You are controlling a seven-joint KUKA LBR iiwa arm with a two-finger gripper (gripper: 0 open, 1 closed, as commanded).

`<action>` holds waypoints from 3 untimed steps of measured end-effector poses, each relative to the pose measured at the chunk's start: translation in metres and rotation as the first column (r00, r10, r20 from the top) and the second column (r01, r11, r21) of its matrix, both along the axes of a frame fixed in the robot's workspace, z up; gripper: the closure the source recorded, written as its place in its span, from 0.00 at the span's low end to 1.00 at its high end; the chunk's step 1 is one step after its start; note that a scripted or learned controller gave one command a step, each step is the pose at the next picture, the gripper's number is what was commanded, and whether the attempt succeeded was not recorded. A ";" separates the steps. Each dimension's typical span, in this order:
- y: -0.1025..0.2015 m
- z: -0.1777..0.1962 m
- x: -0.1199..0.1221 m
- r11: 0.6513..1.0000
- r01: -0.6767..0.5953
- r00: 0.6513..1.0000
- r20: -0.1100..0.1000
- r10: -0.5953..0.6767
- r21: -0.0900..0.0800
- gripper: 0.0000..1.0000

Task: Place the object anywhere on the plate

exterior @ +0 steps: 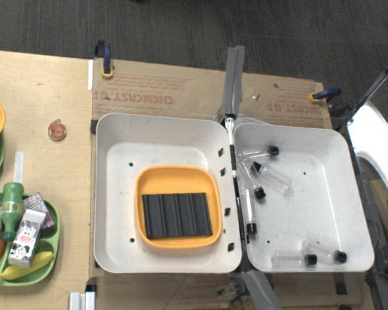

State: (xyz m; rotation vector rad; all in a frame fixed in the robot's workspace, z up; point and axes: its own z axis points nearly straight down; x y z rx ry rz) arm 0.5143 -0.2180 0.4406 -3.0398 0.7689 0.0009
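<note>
One black ribbed flat block point(177, 215) lies flat on the orange square plastic plate point(178, 175) inside the left white bin point(115, 198). Its long side runs left to right across the plate.

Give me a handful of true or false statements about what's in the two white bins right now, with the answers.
1. An orange plate sits in the left bin. True.
2. A dark ribbed block lies on the plate. True.
3. The clear tubes with black caps are in the left bin. False: they lie in the right bin.
4. The plate is green. False: it is orange.
5. The ribbed block stands in the right bin. False: it rests on the plate.
</note>
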 end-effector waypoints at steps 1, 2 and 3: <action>-0.003 0.000 -0.027 1.000 0.025 1.000 0.000 -0.025 0.001 0.00; -0.003 0.000 -0.027 0.956 -0.292 0.956 0.005 0.292 0.001 0.00; -0.003 0.001 -0.030 0.958 -0.286 0.958 0.007 0.286 0.002 0.00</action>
